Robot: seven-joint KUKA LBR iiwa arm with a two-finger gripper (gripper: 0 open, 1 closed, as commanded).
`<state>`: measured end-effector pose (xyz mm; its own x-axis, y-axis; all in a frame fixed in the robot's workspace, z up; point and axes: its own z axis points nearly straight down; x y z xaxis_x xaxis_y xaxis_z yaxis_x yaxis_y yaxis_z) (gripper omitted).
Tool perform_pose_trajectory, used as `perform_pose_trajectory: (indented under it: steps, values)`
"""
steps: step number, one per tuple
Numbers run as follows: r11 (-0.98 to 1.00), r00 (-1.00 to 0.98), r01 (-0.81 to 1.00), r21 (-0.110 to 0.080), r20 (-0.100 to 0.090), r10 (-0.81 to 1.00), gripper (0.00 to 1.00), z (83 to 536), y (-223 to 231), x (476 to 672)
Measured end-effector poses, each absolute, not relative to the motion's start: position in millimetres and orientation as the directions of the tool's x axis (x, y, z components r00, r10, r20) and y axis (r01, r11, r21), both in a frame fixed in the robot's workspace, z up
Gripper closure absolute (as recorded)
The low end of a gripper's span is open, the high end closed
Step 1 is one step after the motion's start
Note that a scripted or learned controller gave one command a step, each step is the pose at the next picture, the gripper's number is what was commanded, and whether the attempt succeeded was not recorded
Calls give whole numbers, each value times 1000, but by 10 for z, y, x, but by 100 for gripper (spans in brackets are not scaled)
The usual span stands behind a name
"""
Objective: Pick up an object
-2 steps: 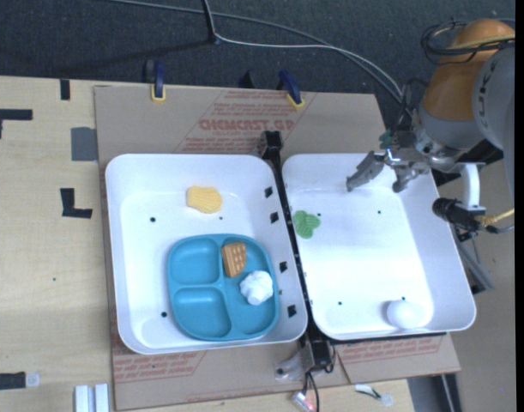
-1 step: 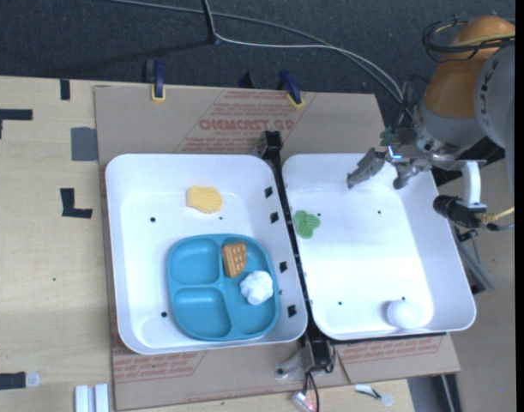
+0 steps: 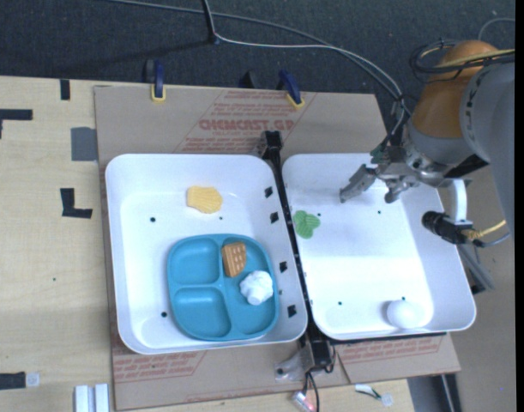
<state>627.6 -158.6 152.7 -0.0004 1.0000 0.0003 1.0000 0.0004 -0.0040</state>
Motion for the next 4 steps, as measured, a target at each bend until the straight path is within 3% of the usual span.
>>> perform_pose_trajectory:
  steps: [2,3,4]
  values:
    - [1,-1,1000,0,-1,1000,0,845,-1653,6298]
    - [1,-1,1000,3,-2,1000,100,963,-1658,6306]
    - [0,0,1000,3,-1,1000,100,1397,-1705,6297]
